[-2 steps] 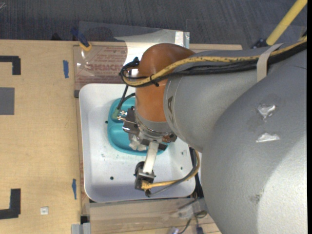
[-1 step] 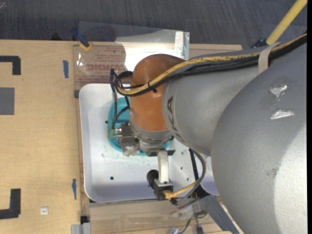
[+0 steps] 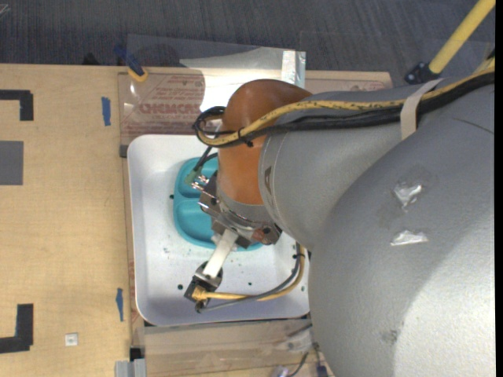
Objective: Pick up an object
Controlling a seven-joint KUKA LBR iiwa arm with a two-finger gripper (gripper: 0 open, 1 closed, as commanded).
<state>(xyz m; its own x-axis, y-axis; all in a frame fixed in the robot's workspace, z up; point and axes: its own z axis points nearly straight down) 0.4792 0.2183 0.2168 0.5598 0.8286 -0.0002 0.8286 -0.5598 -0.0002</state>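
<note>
A teal moulded plastic piece (image 3: pixel 189 206) lies on the floor of the white bin (image 3: pixel 145 234), just toward 10 o'clock of its middle. The grey arm (image 3: pixel 377 210) comes in from 3 o'clock. Its orange band (image 3: pixel 251 140) and wrist stand over the piece's 3 o'clock half. The claw (image 3: pixel 236 230) sits low over the piece, and I cannot tell whether it is apart or together. A printed clear bag (image 3: pixel 165 104) lies on the tabletop (image 3: pixel 63 210) at the bin's 12 o'clock edge.

The arm (image 3: pixel 393 210) covers much of the teal object (image 3: pixel 191 214) and the white bin (image 3: pixel 152 210).
</note>
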